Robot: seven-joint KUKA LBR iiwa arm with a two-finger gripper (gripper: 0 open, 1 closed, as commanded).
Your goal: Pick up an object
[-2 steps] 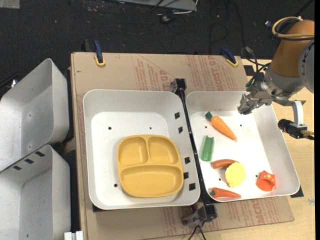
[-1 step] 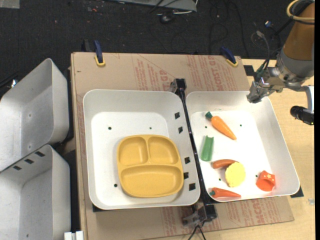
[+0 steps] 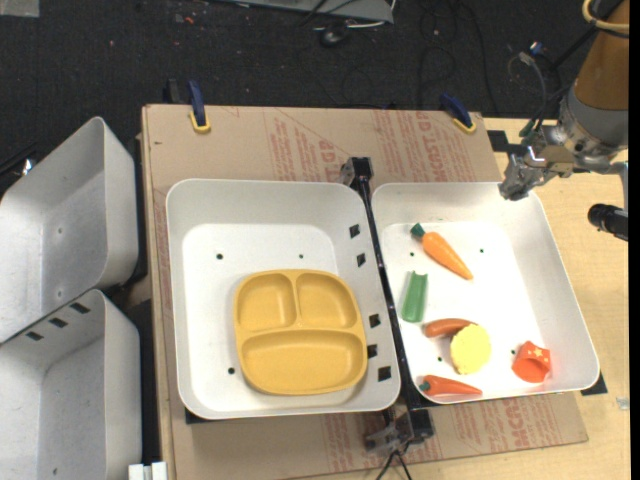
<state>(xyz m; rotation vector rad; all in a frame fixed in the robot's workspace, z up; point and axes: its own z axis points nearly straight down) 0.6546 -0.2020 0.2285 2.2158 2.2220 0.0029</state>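
Camera view cuts my grey arm with its orange band (image 3: 608, 68) at the right edge, and the two-finger gripper (image 3: 517, 185) above the right bin's far rim is too small for me to judge. From the left: the left shallow white bin (image 3: 200, 238) holds a yellow three-compartment plastic tray (image 3: 298, 331). The right shallow white bin (image 3: 560, 268) holds an orange toy carrot (image 3: 444, 252), a green toy pepper (image 3: 414, 296), a yellow round piece (image 3: 471, 349) and a red toy pepper (image 3: 532, 362), all apart from the gripper. Reversed red print on the cardboard sheet (image 3: 290, 138) is unreadable.
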